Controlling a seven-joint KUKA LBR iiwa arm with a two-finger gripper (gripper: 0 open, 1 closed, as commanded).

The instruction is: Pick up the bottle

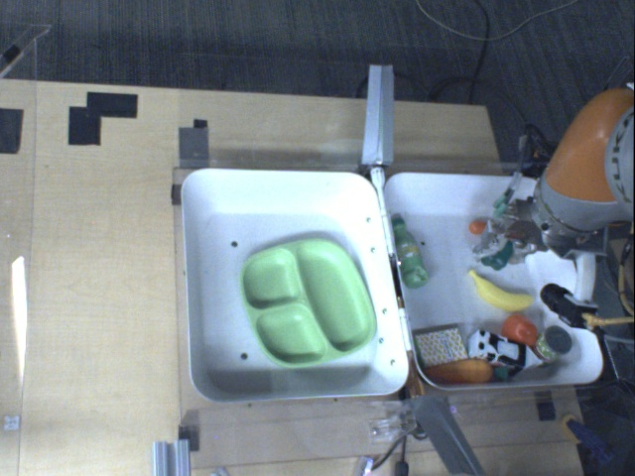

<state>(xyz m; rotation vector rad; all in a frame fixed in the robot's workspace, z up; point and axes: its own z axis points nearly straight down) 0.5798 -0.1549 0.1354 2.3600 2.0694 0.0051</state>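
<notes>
The green bottle (408,252) is seen lying in the right bin (446,191), hard against its left wall. The gripper (499,238) is poised well apart from it, above the banana (501,291) (finger spread cannot be told). A green tray (309,297) is held by the left bin (213,266).

Light wood counter (99,296), black tape marks (99,115) near its far-left edge. Dark grey carpet floor (248,23) beyond, a thin cable (476,28) looped on it. Metal rail (378,117) at the back between the bins. Even overhead light, soft shadows.
</notes>
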